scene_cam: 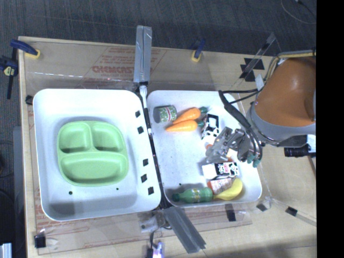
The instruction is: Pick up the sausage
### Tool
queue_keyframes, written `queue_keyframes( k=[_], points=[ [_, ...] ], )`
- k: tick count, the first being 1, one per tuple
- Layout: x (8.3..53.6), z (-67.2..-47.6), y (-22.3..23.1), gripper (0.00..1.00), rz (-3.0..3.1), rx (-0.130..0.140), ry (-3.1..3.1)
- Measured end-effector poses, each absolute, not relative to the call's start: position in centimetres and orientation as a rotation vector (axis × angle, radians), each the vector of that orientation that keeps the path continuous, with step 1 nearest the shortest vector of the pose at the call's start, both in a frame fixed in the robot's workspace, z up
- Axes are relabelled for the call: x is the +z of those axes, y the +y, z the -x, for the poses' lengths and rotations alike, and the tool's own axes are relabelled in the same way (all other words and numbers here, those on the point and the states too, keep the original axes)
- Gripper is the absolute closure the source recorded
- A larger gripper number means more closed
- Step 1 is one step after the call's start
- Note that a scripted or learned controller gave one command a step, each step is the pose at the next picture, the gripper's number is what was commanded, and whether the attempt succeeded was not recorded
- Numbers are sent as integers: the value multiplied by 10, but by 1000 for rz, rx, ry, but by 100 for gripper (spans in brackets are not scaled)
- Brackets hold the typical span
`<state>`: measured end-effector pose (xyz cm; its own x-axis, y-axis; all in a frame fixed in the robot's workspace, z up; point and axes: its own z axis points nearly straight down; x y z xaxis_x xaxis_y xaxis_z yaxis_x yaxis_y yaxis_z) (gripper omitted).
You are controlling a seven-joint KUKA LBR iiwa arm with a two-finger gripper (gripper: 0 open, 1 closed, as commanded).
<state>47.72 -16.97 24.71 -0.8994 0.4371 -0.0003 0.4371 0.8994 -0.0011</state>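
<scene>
My gripper hangs low over the right side of the right bin, with the arm coming in from the right. Just below it lies a white and black carton. A small reddish-brown piece that looks like the sausage lies below that carton, against the banana near the bin's front right corner. The gripper is above and apart from this piece. Nothing can be made out in the gripper's grasp.
Two carrots and a small can lie at the back of the right bin, with a black and white carton beside them. A green bottle lies along the front wall. The left bin holds a green divided plate.
</scene>
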Motion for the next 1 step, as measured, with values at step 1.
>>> queue_keyframes(
  k=[1],
  points=[
    [305,-569,-153,0,-449,-2,3105]
  ],
)
